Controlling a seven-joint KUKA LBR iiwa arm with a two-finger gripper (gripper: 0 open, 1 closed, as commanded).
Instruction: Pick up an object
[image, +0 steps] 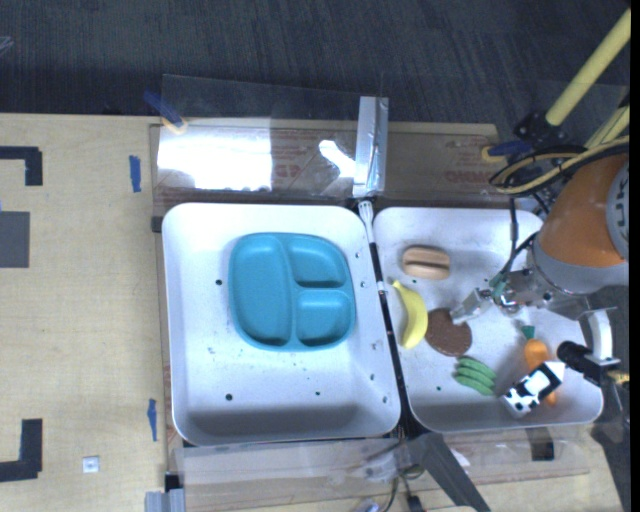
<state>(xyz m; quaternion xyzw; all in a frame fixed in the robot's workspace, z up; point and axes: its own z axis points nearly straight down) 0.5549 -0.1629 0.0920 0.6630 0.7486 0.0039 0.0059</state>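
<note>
The right bin (470, 225) holds several toys. A tan bun (426, 262) lies near its back left, and a yellow banana (411, 314) rests against the left wall. Beside the banana sits a brown round patty (449, 337). A green piece (476, 375) lies in front of the patty, with a black-and-white toy (530, 390) and an orange piece (537, 352) to the right. My gripper (468, 306) reaches in from the right, low over the bin floor, its tip just above the patty's back edge. I see nothing held in it.
The left bin (190, 300) holds a blue divided plate (292, 290). A ridge (382, 310) separates the two bins. A clear plastic sheet and a metal bracket (368, 145) stand behind the bins. Yellow cables (520, 165) hang at the back right.
</note>
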